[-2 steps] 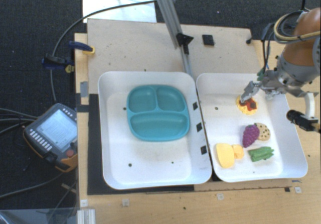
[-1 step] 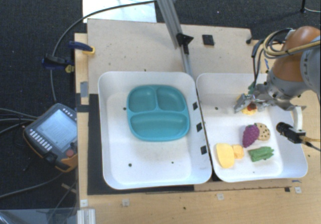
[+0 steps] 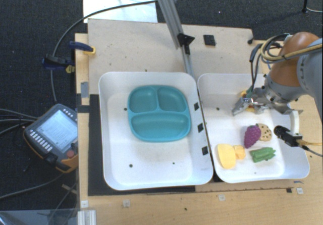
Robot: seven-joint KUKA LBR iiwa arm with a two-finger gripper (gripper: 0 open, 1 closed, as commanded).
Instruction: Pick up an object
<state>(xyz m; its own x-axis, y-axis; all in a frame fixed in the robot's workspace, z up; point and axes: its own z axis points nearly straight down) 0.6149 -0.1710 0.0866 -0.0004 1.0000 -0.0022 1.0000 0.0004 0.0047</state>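
The right-hand shallow white plastic bin [image 3: 222, 118] on the pale worktop [image 3: 136, 47] holds the candidates for picking: a purple bunch-of-grapes toy [image 3: 252, 135], a small round speckled cookie-like piece [image 3: 265, 132] touching its right side, a flat yellow toy with a paler orange-tinted lump at its right edge [image 3: 228, 155], and a green leafy or pod-shaped toy [image 3: 263, 154] just right of that. All four sit clustered toward the near right part of that bin. They look like small moulded play food, so I would judge them light, stiff and rather smooth, liable to skid on the slick bin floor or squirt out of a pinch that is off-centre. The purple toy seems the best choice: it stands proud of the floor, and a grip across its narrower middle should hold, though the cookie-like piece touching it could get caught. The flat yellow toy lies low and would be hard to get under. The grey two-finger gripper [image 3: 246, 105] hangs over the far part of the same bin, apart from the cluster; whether its jaws are parted or closed I cannot tell at this size, and nothing is visibly between them. The left white bin [image 3: 113, 133] carries a teal plastic divided plate [image 3: 159, 113].
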